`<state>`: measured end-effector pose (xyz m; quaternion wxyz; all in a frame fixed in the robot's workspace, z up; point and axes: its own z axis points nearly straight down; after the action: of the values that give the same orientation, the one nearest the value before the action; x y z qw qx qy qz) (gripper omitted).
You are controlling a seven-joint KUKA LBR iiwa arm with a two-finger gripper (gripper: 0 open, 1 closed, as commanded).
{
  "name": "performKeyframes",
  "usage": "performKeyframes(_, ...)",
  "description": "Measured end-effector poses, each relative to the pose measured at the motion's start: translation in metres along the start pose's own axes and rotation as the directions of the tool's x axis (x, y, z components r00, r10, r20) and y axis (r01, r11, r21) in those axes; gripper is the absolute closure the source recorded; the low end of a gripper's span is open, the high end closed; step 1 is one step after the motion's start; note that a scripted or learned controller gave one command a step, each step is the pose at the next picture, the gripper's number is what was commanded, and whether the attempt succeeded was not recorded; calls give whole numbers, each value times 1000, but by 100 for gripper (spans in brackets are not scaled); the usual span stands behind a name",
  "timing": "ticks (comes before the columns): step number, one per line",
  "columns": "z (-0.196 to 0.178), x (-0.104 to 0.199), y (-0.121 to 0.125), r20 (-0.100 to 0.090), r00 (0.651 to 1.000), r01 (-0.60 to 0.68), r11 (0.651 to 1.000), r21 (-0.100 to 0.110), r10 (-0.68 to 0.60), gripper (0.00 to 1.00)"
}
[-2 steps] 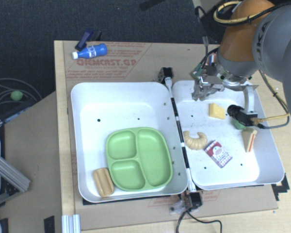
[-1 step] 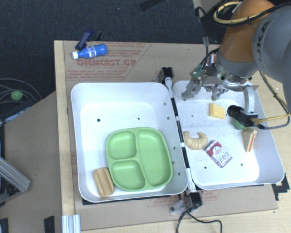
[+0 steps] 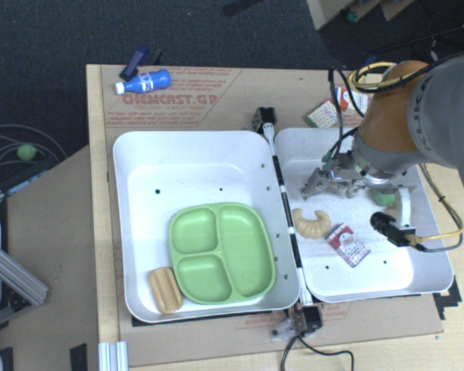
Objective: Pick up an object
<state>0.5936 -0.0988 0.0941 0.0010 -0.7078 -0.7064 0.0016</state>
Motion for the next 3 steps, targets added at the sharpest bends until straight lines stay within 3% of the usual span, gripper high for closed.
performKeyframes(1,10,-1,-66,-1,1000,1,1000,-1,-1,0)
performKeyframes(3,9,-52,73,0,1000,3,1000,-6,-3,0)
